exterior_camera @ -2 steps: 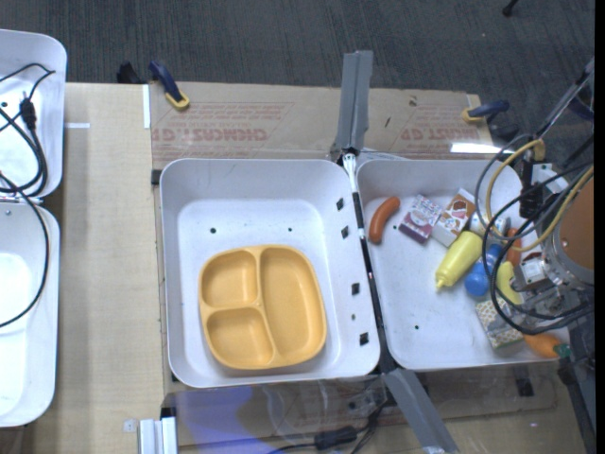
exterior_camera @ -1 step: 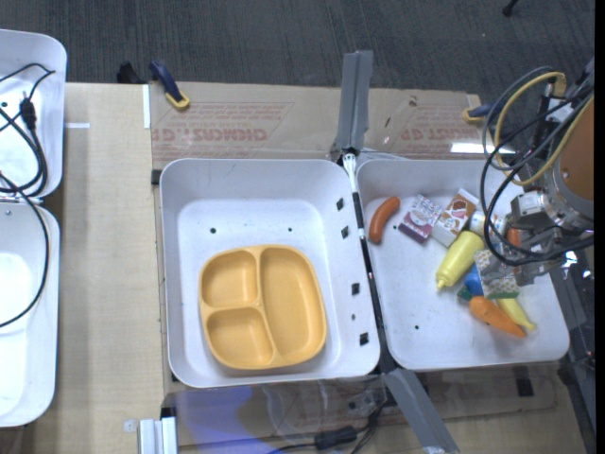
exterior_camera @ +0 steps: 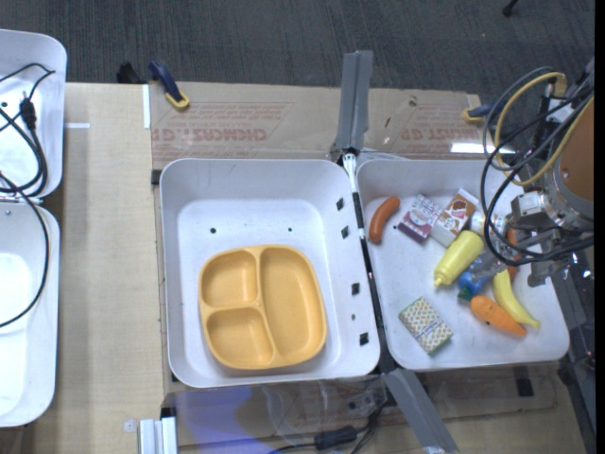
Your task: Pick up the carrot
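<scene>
Tool (exterior_camera: 537, 270) beside carrot (exterior_camera: 496, 316), near bin edge (exterior_camera: 558, 348)

I'm working from a single fixed camera mounted above the bench, looking down at a slant rather than straight overhead. It faces toward the far edge, where dark floor shows beyond the cardboard sheet (exterior_camera: 284, 121). The left bin (exterior_camera: 180, 253) and right bin (exterior_camera: 397, 343) sit centre frame, near enough that small items read clearly. The arm (exterior_camera: 577, 159) enters from my right and is cut off by the frame. How high the camera sits I can't really judge. No second view overlaps this one.
</scene>
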Action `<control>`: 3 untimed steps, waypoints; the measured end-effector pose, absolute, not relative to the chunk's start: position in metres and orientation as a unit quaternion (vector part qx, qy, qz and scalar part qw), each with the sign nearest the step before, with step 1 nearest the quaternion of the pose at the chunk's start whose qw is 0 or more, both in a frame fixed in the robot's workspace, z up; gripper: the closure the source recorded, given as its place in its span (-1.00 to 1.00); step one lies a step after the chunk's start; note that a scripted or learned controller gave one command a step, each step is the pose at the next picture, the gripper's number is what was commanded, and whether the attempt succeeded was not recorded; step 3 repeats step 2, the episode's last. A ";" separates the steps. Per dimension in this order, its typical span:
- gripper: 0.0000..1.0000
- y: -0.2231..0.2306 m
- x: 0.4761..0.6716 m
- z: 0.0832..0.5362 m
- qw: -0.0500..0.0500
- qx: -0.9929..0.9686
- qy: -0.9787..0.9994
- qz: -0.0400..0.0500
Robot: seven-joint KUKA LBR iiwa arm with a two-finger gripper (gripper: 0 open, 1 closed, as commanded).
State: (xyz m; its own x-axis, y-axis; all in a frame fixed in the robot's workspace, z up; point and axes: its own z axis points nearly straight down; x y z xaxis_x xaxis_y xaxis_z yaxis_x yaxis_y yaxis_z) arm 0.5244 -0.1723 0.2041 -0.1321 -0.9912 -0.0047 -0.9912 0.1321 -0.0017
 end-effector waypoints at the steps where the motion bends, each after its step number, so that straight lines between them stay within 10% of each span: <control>1: -1.00 -0.186 0.478 0.091 0.001 -0.676 0.737 0.002; 2: 1.00 -0.183 0.479 0.100 0.003 -0.677 0.736 0.002; 3: 1.00 -0.183 0.479 0.100 0.003 -0.677 0.736 0.002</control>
